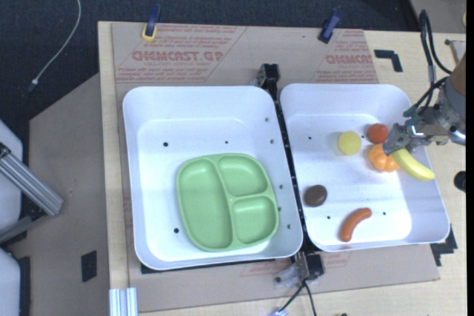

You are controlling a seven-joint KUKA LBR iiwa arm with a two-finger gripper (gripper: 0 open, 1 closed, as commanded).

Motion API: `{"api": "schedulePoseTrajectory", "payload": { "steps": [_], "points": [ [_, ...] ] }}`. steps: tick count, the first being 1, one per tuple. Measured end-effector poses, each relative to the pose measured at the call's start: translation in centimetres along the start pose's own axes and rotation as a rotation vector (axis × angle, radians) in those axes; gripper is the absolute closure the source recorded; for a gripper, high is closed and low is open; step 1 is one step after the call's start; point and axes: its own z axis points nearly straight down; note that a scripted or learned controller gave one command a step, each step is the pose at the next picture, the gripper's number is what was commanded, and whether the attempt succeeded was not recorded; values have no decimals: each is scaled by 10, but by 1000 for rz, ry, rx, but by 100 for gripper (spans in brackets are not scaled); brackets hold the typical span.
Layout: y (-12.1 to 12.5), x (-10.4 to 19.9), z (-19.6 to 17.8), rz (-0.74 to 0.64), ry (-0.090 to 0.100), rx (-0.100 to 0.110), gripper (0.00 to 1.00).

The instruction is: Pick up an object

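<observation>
The two-finger metal gripper [406, 135] is hanging over the right-hand edge of the right shallow white plastic bin [326, 101], reaching in from the right; how far it is open cannot be told at this size, and nothing can be made out in its grasp. Just below it a smooth, curved yellow plastic banana [413, 164] is lying at a slant, so close that contact cannot be judged. Touching the banana's near end, just below and left of the gripper, a glossy round orange fruit toy [381, 158] is sitting, and a small round red-orange ball [378, 133] is resting just to the gripper's left. Further left, a round pale yellow lemon-like piece [349, 143] is lying near the ball but apart from it. Well below and left of the gripper, a matt dark brown disc-shaped piece [316, 195] is sitting near the bin's left wall, and a smooth orange-red sausage-shaped toy [355, 223] is lying at an angle near the front wall. Far to the gripper's left, the left shallow white plastic bin [148, 115] is holding a pale green rounded plastic tray with three compartments [226, 200]. Both bins are resting on a tabletop covered with printed brown cardboard [118, 70].
</observation>
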Motion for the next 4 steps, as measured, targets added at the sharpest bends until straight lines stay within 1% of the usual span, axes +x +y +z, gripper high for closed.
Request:
{"api": "schedulePoseTrajectory", "payload": {
  "steps": [1,2,3,4],
  "points": [
    [-4,57,-10,-4,5,7,100],
    [-10,100,-14,0,4,8,100],
    [-10,157,-20,-5,5,5,100],
    [-14,208,-23,-5,5,5,100]
  ]
}}
